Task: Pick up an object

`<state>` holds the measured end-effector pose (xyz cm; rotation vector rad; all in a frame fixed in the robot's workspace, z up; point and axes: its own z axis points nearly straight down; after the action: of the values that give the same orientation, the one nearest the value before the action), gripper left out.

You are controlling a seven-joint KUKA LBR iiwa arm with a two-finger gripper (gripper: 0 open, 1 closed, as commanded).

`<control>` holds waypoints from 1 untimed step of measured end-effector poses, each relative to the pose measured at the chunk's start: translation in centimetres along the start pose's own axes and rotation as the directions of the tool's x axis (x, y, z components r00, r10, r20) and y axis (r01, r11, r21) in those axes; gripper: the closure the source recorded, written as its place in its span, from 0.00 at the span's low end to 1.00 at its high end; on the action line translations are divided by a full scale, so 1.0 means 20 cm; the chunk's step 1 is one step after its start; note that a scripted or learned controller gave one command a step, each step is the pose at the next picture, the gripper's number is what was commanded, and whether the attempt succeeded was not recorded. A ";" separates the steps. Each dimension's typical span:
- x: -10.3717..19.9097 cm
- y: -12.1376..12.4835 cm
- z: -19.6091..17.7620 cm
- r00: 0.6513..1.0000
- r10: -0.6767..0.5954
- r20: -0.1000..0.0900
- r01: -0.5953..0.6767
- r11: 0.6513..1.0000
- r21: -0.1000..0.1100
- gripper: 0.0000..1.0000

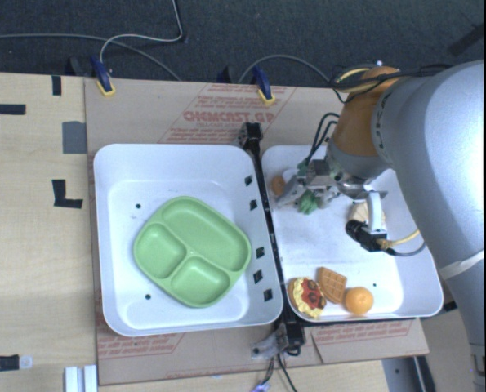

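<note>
Cardboard-topped bench (218, 113) with two shallow white bins, the grey arm's gripper (301, 188) low in the right bin (324, 235).
Its fingers pinch a small green object (307, 205) near that bin's upper-left corner.

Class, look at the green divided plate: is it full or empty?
Empty. The green plate in the left bin shows three bare compartments.
</note>
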<state>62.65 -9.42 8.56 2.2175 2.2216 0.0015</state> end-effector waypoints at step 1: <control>-0.03 0.09 0.00 1.000 -0.001 -0.001 0.001 1.000 0.002 0.00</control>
<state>64.36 -10.04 8.51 2.2180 2.2235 0.0002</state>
